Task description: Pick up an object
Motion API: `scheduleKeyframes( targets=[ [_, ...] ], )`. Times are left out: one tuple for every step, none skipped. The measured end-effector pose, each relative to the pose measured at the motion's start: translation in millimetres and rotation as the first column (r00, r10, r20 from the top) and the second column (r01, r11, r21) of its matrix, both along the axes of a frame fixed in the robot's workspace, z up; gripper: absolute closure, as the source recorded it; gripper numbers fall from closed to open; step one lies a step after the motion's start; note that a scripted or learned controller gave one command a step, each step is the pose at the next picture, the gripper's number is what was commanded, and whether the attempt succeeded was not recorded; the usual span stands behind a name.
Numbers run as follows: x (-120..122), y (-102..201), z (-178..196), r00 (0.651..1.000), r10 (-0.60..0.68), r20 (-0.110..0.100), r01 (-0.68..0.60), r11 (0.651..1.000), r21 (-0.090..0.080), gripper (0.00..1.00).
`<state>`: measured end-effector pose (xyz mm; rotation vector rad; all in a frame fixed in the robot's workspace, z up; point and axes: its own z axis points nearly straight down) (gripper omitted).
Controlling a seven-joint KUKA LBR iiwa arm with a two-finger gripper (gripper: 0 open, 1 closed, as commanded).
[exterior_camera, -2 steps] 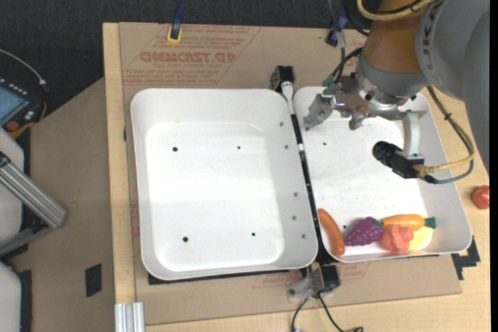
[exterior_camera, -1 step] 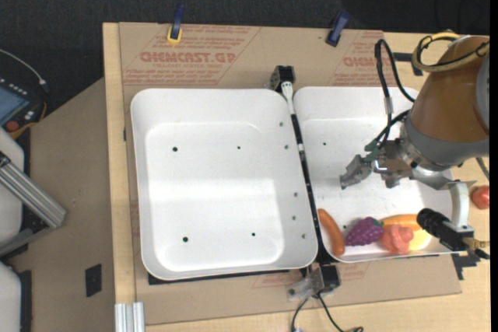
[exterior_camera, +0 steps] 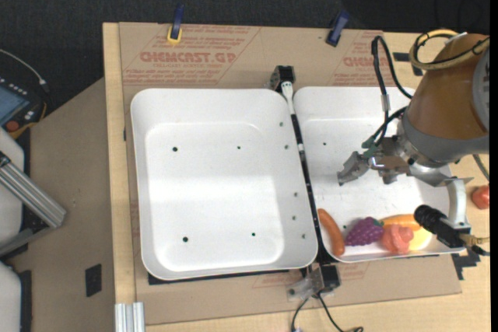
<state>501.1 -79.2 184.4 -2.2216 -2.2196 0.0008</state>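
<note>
The gripper (exterior_camera: 352,169) hangs spread and empty over the right bin (exterior_camera: 342,117). The grapes (exterior_camera: 364,230) look light, bumpy and probably rigid; pinching across their middle seems best.

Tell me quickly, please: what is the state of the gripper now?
Gripper: above the right bin, nothing seen between its fingers; open or shut cannot be told.

Toy foods (exterior_camera: 373,232) line right bin's (exterior_camera: 334,113) near edge
</note>
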Motion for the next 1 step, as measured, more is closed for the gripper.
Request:
scheduleKeyframes(
  targets=[
    [0.0,-0.1,0.0,1.000,0.000,0.000,0.000,1.000,0.000,0.00]
  ],
)
